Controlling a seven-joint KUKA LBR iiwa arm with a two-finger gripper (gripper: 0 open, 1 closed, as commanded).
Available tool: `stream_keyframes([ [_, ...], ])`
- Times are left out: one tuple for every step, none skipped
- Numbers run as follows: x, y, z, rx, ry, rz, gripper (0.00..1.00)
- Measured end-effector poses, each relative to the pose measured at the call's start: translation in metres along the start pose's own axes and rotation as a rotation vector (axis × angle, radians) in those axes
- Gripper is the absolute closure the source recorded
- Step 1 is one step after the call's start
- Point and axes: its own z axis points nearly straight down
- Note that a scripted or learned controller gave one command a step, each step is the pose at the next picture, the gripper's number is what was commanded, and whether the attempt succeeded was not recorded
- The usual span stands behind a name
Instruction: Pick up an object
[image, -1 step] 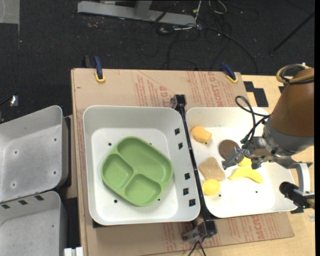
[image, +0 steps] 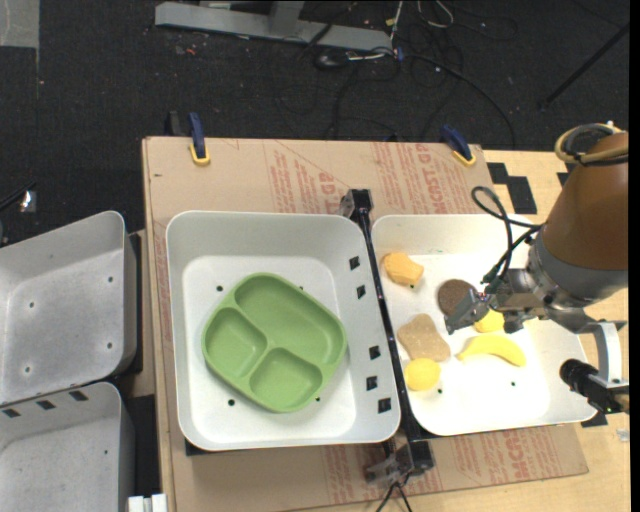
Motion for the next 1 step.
stream_keyframes([
  [0.0010,0.0002,0.0431,0.004,0.001,0.002,0.00],
])
